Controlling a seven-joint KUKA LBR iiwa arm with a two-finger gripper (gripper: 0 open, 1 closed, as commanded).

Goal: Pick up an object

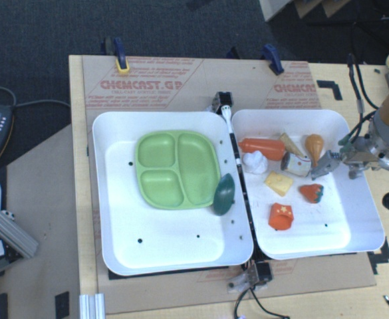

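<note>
The right bin (360,234) holds several small toy foods: a long orange carrot-like piece (262,146), a white crumpled lump (253,161), a yellow block (278,183), a small red piece (311,192), an orange-red pepper-like piece (281,216), a brown pear-shaped piece (314,145) and a grey can-like item (297,165). My gripper (326,165) reaches in from the right, low over the bin. Its tip is just right of the grey item and above the small red piece. Nothing is visibly held.
The left bin (114,178) carries a green divided plate (177,169), with a dark green oval object (223,195) leaning at its right edge. A black divider (237,171) runs between the bins. The arm's body (384,135) overhangs the right bin's rim.
</note>
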